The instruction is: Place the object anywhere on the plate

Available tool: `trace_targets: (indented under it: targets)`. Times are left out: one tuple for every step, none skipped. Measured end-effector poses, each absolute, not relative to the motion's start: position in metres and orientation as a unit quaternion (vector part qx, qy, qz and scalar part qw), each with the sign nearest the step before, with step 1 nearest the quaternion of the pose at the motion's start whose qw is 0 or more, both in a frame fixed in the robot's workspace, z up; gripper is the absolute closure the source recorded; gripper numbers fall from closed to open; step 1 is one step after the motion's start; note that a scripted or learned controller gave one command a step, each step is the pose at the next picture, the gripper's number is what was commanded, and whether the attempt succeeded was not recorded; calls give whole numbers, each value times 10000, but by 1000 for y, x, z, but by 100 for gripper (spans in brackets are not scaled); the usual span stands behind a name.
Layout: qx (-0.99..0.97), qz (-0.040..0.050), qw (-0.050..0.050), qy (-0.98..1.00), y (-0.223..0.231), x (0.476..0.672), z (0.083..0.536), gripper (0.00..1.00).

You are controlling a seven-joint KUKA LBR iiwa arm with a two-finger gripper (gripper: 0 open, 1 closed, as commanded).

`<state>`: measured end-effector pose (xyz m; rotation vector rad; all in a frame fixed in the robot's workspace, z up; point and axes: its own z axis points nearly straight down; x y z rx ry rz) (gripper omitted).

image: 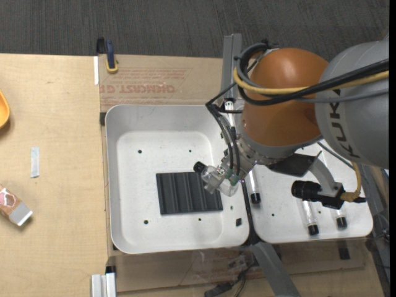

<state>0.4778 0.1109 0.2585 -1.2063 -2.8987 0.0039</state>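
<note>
Closest to the lens is the arm's glossy orange band (288, 94), a smooth dome at the upper right of the frame. It leans over the seam between the bins so the wrist can point down and toward the frame's left. Below it, just right of centre, the gripper (219, 179) hangs over the upper right corner of the plate (182, 193). Its end is a cluster of silvery, translucent and green parts, and I cannot tell whether the claw is wide, narrow or closed on anything.

A small black-capped piece (199, 166) pokes out at its left tip, just above the plate's top edge. I judge this to be the object, since it resembles the clear, black-capped tubes (307, 218) lying in the right-hand bin (278, 231), but a grasp cannot be confirmed.

The plate is a dark, matte rectangle with lengthwise ribs. It lies flat near the middle of the left-hand bin (133, 159), a shallow white tray of smooth plastic with rounded corners and small holes in its floor.

Farther left, the pale wooden bench (55, 104) bears a grey strip (34, 163) and a wrapped packet (12, 206). Toward the top, a clamp (110, 57) pins a printed cardboard sheet (148, 82), and beyond that lies dark carpet (124, 11).
</note>
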Motion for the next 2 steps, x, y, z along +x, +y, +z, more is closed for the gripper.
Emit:
trace_targets:
  targets:
    - [-3515, 12, 8, -9362, 128, 498, 238, 100]
    - [-2870, 12, 13, -9579, 130, 499, 221, 100]
